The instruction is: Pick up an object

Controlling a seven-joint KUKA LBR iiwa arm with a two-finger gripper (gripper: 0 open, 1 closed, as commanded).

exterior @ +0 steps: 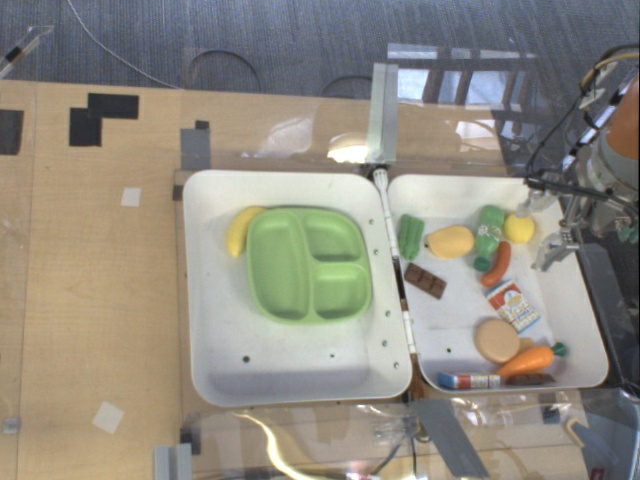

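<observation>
- Over the right bin's (590, 343) far right rim, the gripper (556, 250) hung above the wall; whether its pincer was released or clenched could not be told from this slanted look, and nothing showed in its grasp.
- Nearest it lay a small yellow lemon (519, 229), just beside a green bottle (489, 226) and a red-orange chilli (497, 264) that touched the bottle's lower end.
- Toward the bin's middle rested a yellow potato-like piece (451, 241), with a green pepper (411, 236) at its left near the dividing wall and a brown chocolate bar (425, 282) below the two.
- Lower down sat a small red-and-white packet (514, 307), a tan round cookie (496, 341), and an orange carrot (529, 359) just beside the cookie; a marker-like stick (470, 379) lay along the near wall.
- Across the divider, the left bin (225, 358) bore a green sectioned plate (306, 265), and a yellow banana (239, 230) touched the plate's upper left edge.
</observation>
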